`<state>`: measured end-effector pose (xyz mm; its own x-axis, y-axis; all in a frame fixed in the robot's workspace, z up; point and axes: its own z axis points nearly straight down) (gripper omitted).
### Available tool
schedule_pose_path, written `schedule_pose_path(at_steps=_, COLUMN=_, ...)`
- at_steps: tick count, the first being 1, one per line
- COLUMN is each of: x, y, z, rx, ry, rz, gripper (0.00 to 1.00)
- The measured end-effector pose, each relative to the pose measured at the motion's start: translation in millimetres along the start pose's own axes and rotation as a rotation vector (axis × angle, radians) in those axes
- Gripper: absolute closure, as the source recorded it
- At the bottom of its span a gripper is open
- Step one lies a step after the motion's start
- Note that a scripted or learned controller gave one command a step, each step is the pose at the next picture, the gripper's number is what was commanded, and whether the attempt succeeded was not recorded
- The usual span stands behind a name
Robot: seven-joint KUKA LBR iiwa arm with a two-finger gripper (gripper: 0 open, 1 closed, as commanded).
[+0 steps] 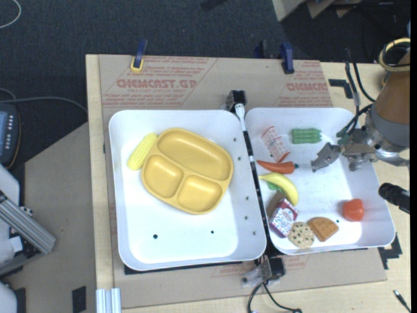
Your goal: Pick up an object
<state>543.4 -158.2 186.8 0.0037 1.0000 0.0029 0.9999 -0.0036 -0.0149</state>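
**A:** What could spoil the pick from here?

**B:** The gripper (pixel 339 154) hangs over the right bin (pixel 381 237), near its right edge, above bare white floor. Nothing lies directly beneath it, so a straight descent would likely close on nothing. Whether the fingers are spread or closed I cannot tell from this slant; nothing is visibly between them.

**A:** And the objects?

**B:** The green piece (pixel 305 135) lies near the bin's far edge, just left of the gripper. The red round item (pixel 352 210) sits toward the near right corner, alone, and looks smooth; it might roll or slip from a pinch. Along the left wall, the red pepper (pixel 276 167), the banana (pixel 283 186), a maroon packet (pixel 282 219), a cookie (pixel 301 234) and a toast slice (pixel 322 227) crowd together, some touching, so a grasp there could catch two or nudge neighbours.

**A:** The left bin (pixel 130 240)?

**B:** A yellow divided tray (pixel 187 170) with a corn cob (pixel 142 150) just beside its left rim: wide, flat, awkward to pinch.
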Motion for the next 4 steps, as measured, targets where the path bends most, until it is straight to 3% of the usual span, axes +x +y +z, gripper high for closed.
schedule_pose_path(at_steps=1, x=0, y=3, z=-8, rx=-0.015, ry=-0.003, rz=-0.004, gripper=0.00)
schedule_pose_path(at_steps=3, x=9, y=10, z=102, rx=-0.010, ry=-0.001, rz=-0.004, gripper=0.00)
schedule_pose_path(at_steps=4, x=8, y=11, z=89, rx=-0.016, ry=-0.003, rz=-0.002, gripper=1.00)
